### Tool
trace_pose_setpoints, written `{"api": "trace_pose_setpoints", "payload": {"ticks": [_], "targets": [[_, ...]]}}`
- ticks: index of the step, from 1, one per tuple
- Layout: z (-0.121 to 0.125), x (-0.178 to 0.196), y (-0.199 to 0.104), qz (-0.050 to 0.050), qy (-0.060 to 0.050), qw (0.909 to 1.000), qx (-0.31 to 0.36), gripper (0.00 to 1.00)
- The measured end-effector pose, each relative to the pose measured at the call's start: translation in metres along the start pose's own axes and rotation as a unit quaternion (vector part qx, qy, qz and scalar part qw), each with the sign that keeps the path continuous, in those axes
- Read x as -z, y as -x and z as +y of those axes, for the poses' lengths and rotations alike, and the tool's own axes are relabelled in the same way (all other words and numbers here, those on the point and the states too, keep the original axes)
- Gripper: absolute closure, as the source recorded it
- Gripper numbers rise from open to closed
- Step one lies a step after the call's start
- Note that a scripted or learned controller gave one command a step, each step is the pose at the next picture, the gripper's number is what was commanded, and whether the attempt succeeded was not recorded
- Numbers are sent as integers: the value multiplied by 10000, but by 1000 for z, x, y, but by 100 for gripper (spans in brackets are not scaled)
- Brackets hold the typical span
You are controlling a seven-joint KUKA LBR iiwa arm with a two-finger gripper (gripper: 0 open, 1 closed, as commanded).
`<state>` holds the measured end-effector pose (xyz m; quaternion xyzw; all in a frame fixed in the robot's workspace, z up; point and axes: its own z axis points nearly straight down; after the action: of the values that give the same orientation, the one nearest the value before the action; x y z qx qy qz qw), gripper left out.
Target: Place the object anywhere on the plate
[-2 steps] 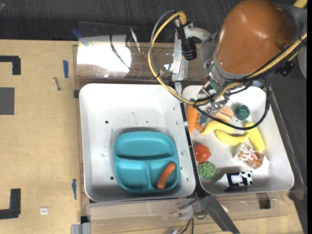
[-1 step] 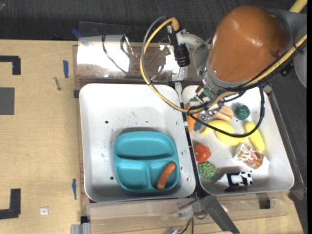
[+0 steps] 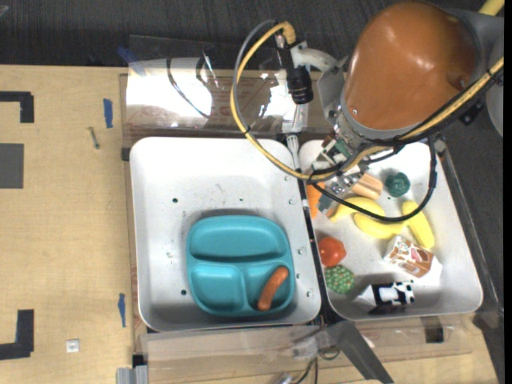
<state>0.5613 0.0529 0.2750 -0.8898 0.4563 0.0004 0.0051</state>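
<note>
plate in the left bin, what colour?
Teal; the plate, a divided one, shows plainly in the camera view, in the left bin.

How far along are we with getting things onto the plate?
One sausage already lies in the lower right compartment of the teal plate. The gripper is over the right bin, above the toy food; whether it holds anything is unclear. Bananas and a tomato remain there.
</note>
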Motion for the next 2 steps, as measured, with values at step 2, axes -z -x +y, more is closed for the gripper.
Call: {"api": "trace_pose_setpoints", "payload": {"ticks": [2], "targets": [[-52,38,-27,18,4,9987,500,100]]}}
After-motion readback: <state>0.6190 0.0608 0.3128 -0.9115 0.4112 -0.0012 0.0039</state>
